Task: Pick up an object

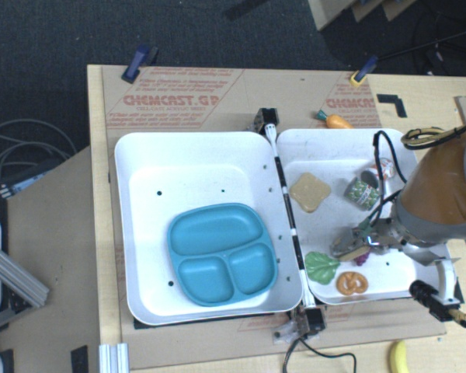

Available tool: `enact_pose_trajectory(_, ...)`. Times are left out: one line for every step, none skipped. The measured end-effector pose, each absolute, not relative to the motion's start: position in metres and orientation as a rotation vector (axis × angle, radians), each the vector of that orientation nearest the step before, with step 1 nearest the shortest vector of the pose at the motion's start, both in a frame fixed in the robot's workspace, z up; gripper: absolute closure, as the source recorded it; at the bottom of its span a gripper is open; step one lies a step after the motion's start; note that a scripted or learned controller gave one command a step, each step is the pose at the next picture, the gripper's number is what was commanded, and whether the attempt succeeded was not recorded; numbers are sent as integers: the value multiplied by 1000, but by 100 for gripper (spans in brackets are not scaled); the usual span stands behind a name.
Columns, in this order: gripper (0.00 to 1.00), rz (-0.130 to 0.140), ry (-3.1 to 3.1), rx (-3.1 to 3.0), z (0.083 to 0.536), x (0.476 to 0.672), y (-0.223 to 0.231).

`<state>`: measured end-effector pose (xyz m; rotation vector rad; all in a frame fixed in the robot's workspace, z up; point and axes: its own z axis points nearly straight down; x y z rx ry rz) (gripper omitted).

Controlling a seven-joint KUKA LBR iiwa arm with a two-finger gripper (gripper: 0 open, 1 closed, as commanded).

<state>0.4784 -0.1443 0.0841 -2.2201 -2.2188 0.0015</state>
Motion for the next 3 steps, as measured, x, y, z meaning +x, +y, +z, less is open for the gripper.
enact_pose_trajectory(0,-1,-2223,-2220,84,498,-117)
enact_pose_trajectory(100,-3,-2223,-2224,95,499,-117)
enact_pose_trajectory(100,-3,-2224,-2219,185,520,-49)
